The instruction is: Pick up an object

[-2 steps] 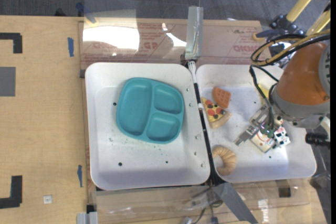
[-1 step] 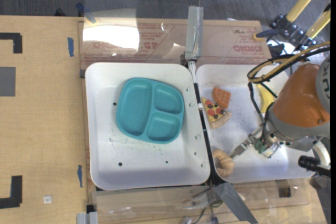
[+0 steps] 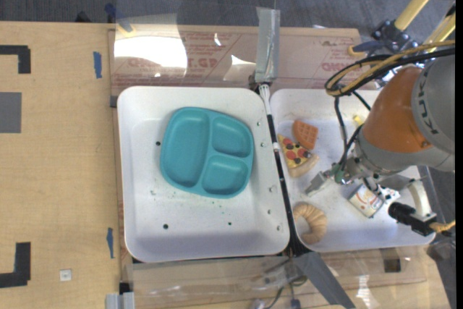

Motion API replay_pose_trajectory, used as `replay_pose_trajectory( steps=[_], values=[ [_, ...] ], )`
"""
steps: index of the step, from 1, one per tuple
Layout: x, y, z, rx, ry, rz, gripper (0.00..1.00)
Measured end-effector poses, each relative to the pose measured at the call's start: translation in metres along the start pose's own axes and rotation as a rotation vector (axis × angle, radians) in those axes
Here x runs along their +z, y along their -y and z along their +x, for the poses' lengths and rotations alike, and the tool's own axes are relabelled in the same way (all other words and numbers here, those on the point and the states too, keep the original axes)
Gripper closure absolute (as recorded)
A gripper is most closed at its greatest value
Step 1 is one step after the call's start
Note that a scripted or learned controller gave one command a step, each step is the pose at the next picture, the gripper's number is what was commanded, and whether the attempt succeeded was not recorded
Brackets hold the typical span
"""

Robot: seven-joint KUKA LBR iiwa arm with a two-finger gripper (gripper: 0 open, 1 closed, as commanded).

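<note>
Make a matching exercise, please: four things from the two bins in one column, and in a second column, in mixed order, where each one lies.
Things:
1. teal divided plate
2. toy waffle
3. toy pizza slice
4. toy croissant

Places:
A. right bin, near its front edge
B. middle of the left bin
C. right bin, just below the waffle, by the divider
D. right bin, toward the back, nearest the top of the view

Pairs: 1-B, 2-D, 3-C, 4-A

arm [image 3: 412, 119] cut off at right edge, end effector [image 3: 338, 174] fingers unclear
</note>
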State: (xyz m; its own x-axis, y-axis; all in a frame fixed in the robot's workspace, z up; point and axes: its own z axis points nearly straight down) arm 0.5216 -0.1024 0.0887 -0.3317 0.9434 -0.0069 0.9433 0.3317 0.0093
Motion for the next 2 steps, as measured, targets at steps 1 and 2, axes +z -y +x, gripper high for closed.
replay_pose_trajectory(
  steps=[1,2],
  values=[
    [-0.035,-0.025,-0.040,0.307,-0.004,0.010,0.00],
    [0.002,-0.078,-0.044,0.364,-0.001,0.002,0.00]
  ],
)
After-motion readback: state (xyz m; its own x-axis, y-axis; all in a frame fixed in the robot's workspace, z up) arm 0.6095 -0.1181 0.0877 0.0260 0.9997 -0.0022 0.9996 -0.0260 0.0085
